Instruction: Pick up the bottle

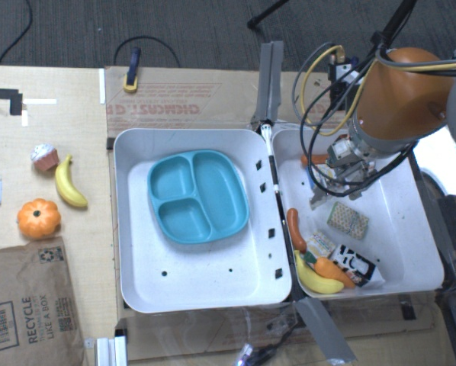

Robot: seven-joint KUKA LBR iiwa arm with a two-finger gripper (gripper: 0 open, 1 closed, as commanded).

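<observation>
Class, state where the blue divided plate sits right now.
The blue divided plate lies in the left bin, toward its far side; the right bin holds the toy food.

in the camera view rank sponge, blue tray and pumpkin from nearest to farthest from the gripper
From the gripper:
1. Sponge, just below it in the right bin.
2. Blue tray, in the left bin.
3. Pumpkin, on the bench at far left.

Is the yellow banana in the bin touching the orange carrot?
Touching. The camera view shows the carrot lying right against the top of the banana in the right bin, no white floor between them.
</observation>
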